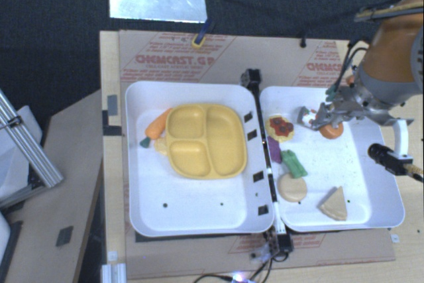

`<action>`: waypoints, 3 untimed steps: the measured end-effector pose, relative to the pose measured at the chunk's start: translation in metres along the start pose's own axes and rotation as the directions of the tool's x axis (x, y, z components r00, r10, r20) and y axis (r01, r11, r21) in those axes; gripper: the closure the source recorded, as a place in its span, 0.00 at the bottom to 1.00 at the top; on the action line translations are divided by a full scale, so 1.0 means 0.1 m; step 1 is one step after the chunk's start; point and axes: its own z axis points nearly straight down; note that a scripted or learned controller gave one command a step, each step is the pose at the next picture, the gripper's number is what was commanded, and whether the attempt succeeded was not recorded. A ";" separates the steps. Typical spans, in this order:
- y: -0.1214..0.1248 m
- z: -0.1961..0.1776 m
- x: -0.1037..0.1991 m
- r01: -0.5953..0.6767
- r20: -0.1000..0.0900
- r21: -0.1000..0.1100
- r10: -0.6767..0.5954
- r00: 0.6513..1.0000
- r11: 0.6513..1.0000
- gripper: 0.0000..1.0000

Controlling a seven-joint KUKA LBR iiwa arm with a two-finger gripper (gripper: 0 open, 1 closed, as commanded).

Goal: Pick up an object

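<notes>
My gripper (311,118) hangs low over the right bin (381,205), near its back edge. Just to its right lies an orange round piece (332,132), partly hidden by the wrist. Left of the gripper sits a round pizza-like toy (280,127). Further forward in the same bin are a purple strip (273,149), a green block (293,163), a tan disc (292,188) and a tan wedge (334,203). I see nothing between the fingers.
The left bin (149,212) holds a yellow divided plate (201,140), with an orange carrot (158,123) at its left edge. A black divider (260,142) runs between the bins. A black cylinder (385,158) juts in at the right.
</notes>
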 end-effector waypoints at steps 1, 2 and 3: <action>0.24 -0.08 0.41 0.004 -0.002 0.000 -0.004 1.000 1.000 1.00; 0.56 0.05 0.91 0.005 -0.002 0.001 -0.005 1.000 1.000 1.00; 0.80 0.09 1.38 0.004 -0.002 0.000 -0.004 1.000 1.000 1.00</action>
